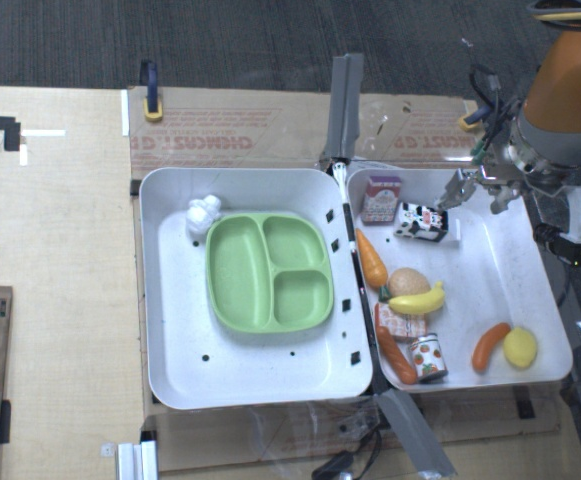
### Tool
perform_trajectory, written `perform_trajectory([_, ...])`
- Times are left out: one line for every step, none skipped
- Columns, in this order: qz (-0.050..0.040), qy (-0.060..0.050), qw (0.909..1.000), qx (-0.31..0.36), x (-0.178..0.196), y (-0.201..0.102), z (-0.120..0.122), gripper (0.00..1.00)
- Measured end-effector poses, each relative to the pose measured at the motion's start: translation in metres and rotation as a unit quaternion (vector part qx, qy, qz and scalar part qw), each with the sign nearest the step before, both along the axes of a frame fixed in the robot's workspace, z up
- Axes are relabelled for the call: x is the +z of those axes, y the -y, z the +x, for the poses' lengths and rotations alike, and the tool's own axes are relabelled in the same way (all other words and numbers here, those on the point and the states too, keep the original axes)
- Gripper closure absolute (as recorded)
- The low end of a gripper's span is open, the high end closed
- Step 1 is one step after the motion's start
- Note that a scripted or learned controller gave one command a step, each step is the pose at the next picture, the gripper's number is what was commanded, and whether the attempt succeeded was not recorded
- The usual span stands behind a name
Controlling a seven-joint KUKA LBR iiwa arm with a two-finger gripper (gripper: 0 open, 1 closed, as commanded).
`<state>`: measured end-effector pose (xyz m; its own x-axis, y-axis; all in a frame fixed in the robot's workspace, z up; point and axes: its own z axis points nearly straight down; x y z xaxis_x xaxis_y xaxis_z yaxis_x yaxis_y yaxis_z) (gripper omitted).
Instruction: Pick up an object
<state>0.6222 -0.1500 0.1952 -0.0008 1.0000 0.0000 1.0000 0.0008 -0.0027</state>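
Claw [467,190] first: mine hangs over the far end of the right bin [530,268], and I cannot tell how it is set, because it looks small and dark from this camera. Nothing is in it that I can see.

I will use the banana [417,300] as my marker. It lies on top of a round tan ball [407,282]. An orange carrot [371,259] is just beside the banana, on the side toward the left bin [170,298]. A little black and white box [421,222] sits beyond the banana, close under my claw. A small purple carton [381,199] stands next to that box. In front of the banana are a small can [427,357] and another carrot [395,356]. Off toward my arm's side lie a little orange sausage shape [490,347] and a yellow lemon [520,347], touching each other.

The left bin has a green plate [270,271] with three parts and a small white thing [203,214] beside it.

I think the black and white box is my best pick, since it is nearest. I should come straight down over its middle, line up across its thin side, and stay off the purple carton. Then squeeze gently and lift slowly.
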Motion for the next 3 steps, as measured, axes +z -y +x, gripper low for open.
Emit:
perform_trajectory([-0.0011,0.011,0.9962,-0.086,-0.078,-0.032,0.018,0.0])
perform_trajectory([0.0033,0.001,0.9945,-0.104,-0.087,-0.02,0.041,0.0])
perform_trajectory([0.0009,0.007,0.9946,-0.104,-0.072,-0.019,0.044,1.0])
